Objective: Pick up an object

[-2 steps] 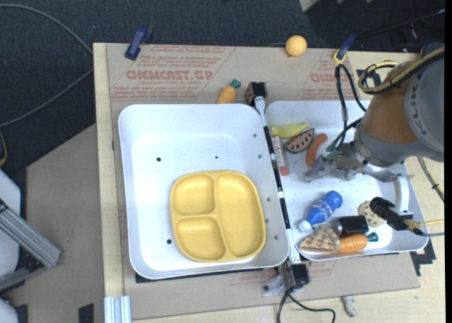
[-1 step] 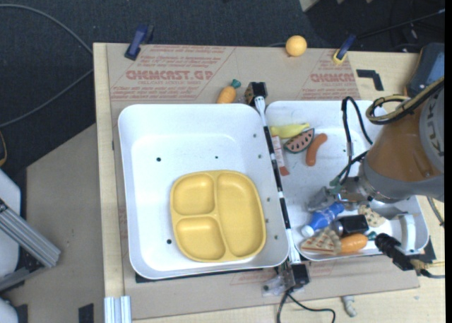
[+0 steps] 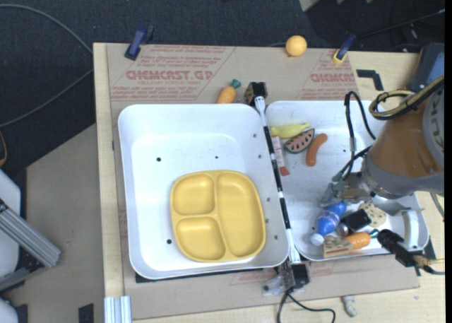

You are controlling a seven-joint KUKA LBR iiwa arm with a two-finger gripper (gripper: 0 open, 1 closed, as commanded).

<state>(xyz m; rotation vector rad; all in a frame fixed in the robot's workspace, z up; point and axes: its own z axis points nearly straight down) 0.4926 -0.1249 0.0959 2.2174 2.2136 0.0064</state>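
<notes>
Yellow tray point(image 3: 217, 214): smooth matt plastic. White bins point(image 3: 141, 173): glossy plastic. Bench top point(image 3: 176, 74): matt brown cardboard w/ print.

A yellow divided plate point(image 3: 217, 214) lies in the left bin point(image 3: 141, 138); the arm point(image 3: 402, 159) reaches over the right bin point(image 3: 304, 111).
</notes>
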